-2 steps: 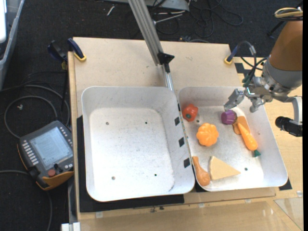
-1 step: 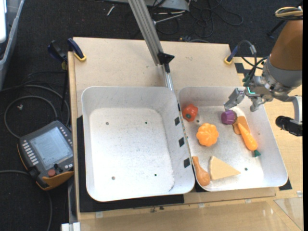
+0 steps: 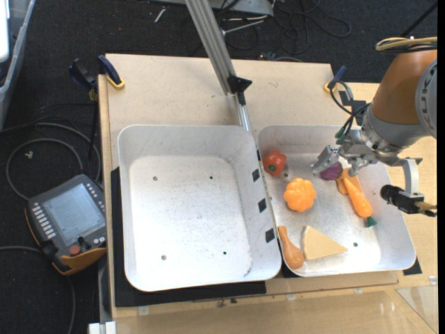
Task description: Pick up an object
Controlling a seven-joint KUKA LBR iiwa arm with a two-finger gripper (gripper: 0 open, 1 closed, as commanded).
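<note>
While the arm point(image 3: 410, 96) enters from the right of the frame, its gripper point(image 3: 337, 161) is low over the upper part of the right bin point(image 3: 396, 256). A small purple object point(image 3: 331, 171) sits just under the fingers, between their tips as far as I can see, but I cannot tell if the jaws are closed on it or only around it.

Right of the purple object lies a carrot point(image 3: 357, 197), slanted toward the lower right, its upper end close to the gripper. Left of the gripper, near the wall between the bins, is a red tomato point(image 3: 275, 162). Below it, near the middle of the right bin, stands a small orange pumpkin point(image 3: 300, 194), apart from the tomato. At the bottom of this bin a tan wedge point(image 3: 320, 244) lies flat, and an orange piece point(image 3: 290, 247) lies just beside its left side, along the bin wall.

The left bin point(image 3: 139, 158) takes the middle of the frame. Both bins rest on a wooden bench point(image 3: 174, 89). At lower left, on the dark floor, is a pendant point(image 3: 66, 221) with a screen. A metal pole point(image 3: 212, 37) runs from the top of the frame down to the place where the bins meet.
</note>
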